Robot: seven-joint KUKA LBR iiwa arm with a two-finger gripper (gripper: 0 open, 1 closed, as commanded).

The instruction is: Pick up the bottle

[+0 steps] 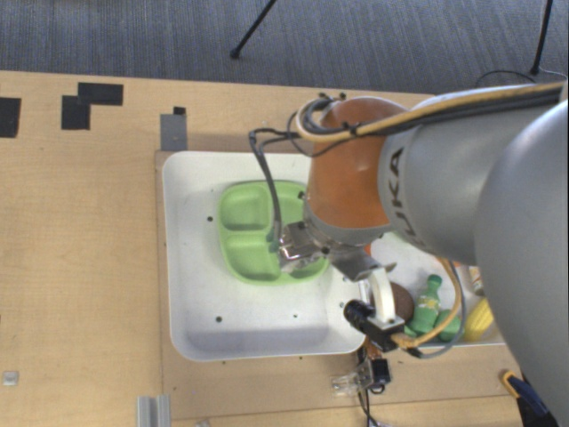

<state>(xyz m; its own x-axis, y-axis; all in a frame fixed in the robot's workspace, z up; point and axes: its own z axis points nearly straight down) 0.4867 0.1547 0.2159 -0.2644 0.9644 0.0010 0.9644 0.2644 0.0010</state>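
1. A robotics lab: a grey-and-orange industrial arm (427, 176) trailing loose cables (263, 163) carries the hand (293, 247) over a white bin (191, 238).
2. The plywood tabletop (80, 265) bears black patches (89, 103), well apart from the hand toward the view's left.
3. Beyond the hand, thin stand legs (265, 16) rest on grey carpet (133, 16).

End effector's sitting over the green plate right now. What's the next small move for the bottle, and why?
Probably shift the end effector across toward the right bin. It hangs above the green plate in the left bin, while the green bottle lies in the right one.
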